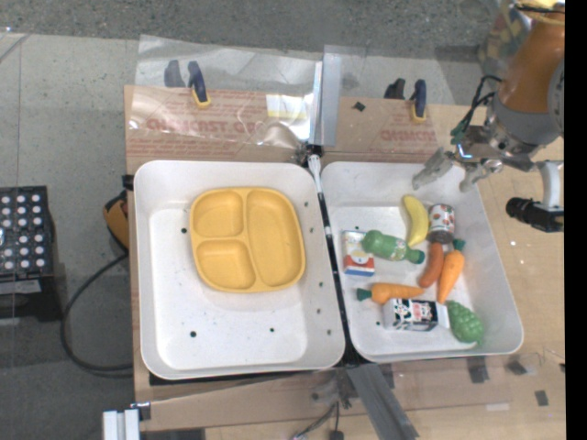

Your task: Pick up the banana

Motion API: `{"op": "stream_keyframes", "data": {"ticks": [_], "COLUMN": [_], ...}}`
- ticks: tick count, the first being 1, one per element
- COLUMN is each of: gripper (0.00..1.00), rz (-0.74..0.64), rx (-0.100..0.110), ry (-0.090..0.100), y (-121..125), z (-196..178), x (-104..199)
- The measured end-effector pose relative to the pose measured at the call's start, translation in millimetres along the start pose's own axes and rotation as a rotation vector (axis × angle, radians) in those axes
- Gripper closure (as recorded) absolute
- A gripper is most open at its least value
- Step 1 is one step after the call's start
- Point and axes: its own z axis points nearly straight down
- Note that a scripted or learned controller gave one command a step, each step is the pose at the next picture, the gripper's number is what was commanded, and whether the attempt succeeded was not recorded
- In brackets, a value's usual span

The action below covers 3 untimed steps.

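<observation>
The yellow banana (415,219) lies in the right bin (367,183), near its middle, next to a small can (441,220) on its right and a green bottle (389,245) below it. My gripper (452,170) hangs over the bin's upper right part, above and to the right of the banana and apart from it. Its two fingers are spread wide, open, with nothing between them.
The right bin also holds three carrots (396,291), a cow-print carton (412,313), a green toy (465,323) and a small white box (358,255). In the left bin (165,273) lies a yellow divided plate (248,238). Blue clamps (197,84) stand at the back.
</observation>
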Motion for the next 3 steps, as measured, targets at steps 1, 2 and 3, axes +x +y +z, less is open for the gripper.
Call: {"op": "stream_keyframes", "data": {"ticks": [1, 2, 3], "gripper": [0.00, 1.00, 1.00], "rz": [-0.189, -0.189, 0.058], "rx": [-0.002, -0.002, 0.000], "ry": [-0.003, -0.005, -0.001], "y": [0, 1, 12], "z": [106, 96, 24], "x": [8, 7, 75]}}
